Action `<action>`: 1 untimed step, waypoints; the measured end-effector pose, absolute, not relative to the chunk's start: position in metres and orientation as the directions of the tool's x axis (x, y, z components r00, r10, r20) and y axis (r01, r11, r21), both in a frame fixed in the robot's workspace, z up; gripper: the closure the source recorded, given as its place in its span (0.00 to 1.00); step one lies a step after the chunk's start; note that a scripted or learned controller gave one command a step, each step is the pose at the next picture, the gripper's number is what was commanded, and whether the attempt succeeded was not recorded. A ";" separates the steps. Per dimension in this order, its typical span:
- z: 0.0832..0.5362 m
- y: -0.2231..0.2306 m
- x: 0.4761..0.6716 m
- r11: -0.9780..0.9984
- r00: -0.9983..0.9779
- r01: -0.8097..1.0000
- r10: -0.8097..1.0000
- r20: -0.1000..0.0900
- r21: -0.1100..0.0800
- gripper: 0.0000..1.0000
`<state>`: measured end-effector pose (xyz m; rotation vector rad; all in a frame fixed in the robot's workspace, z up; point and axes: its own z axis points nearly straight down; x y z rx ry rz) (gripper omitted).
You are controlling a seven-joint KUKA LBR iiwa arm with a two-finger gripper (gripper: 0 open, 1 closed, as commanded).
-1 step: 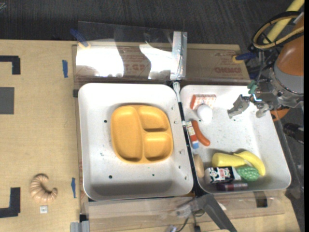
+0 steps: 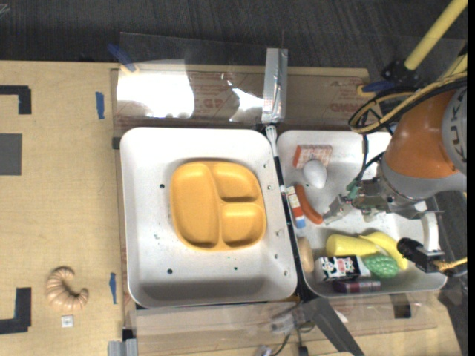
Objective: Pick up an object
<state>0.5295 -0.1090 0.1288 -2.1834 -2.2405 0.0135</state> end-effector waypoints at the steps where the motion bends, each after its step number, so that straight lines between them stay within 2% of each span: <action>1: 0.088 -0.121 0.575 0.013 -0.013 1.000 1.000 0.001 -0.001 0.00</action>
